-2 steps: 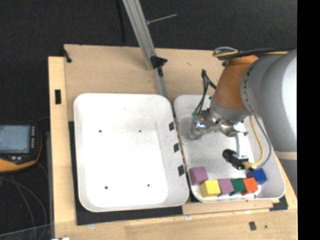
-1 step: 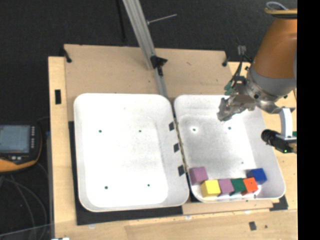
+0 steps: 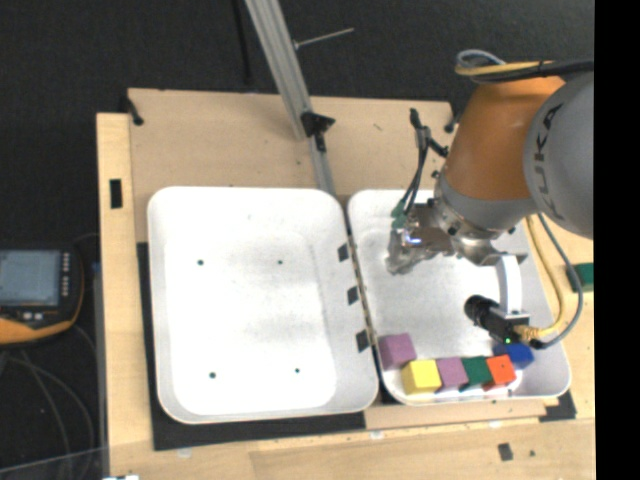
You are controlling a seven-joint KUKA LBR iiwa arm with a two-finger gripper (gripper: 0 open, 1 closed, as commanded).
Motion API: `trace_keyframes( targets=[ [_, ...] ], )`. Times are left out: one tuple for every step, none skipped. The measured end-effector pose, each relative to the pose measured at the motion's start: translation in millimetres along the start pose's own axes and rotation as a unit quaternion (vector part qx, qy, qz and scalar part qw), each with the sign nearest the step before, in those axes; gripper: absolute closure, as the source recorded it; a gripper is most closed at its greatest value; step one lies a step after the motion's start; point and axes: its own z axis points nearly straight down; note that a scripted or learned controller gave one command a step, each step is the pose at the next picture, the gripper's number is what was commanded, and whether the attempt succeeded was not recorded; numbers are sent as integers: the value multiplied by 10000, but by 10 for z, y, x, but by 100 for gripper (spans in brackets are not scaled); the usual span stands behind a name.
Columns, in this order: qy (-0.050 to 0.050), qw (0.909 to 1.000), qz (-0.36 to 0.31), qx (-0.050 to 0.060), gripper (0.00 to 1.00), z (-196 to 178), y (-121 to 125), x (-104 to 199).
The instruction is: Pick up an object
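**Arm over right bin, blocks bunched at its near edge**

Gripper (image 3: pixel 405 251) sits over the upper-left part of the right bin (image 3: pixel 440 298), hanging off the grey wrist and the orange band (image 3: pixel 495 138) of the arm (image 3: pixel 560 158), which comes in from the right. The tool is small and blurred from this slant; whether it is apart or together cannot be told, and nothing can be seen held in it.

Task things, all lower in the view than the gripper and well apart from it:
- purple block (image 3: pixel 397 348), nearest the tool, almost straight below it, close to the bin's left wall.
- yellow block (image 3: pixel 422 376), just below and right of the purple one, touching or nearly so.
- mauve block (image 3: pixel 452 372), next along to the right of the yellow.
- green block (image 3: pixel 475 371), beside the mauve.
- orange block (image 3: pixel 499 370), at the right end of the row.
- a bit of blue (image 3: pixel 521 356) above and right of the orange one, too small to make out.

Row lies along the bin's bottom wall.

Black fitting (image 3: pixel 487 314) on the arm's cabling hangs right of and below the gripper, above the row.

Left bin (image 3: pixel 250 298) lies left of the tool, across the dividing edge. Wooden bench (image 3: pixel 220 133) carries both. Slanted metal rail (image 3: pixel 285 63) runs up and left of the gripper. Handheld pendant (image 3: pixel 35 288) far left, off the bench.
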Motion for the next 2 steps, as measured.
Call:
trace_keyframes(
  targets=[
    [-4, 10000, 10, -40, 100, -329, -174, 163],
    [7, 10000, -18, -33, 100, -526, 94, 990]
  ],
)
